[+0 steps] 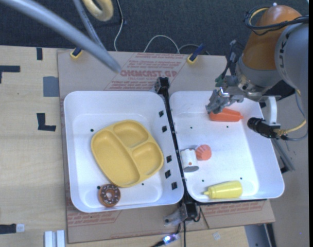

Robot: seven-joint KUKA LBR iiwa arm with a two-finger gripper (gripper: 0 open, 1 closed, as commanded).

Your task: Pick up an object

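the grey two-finger tool [216,103] sits low in the right white bin [259,187], at the left end of the long orange carrot-shaped toy [226,116] lying near the bin's far wall; the toy's long axis runs left to right, stretching rightward from the tool. how wide the tool stands, and whether it grips anything, cannot be told.
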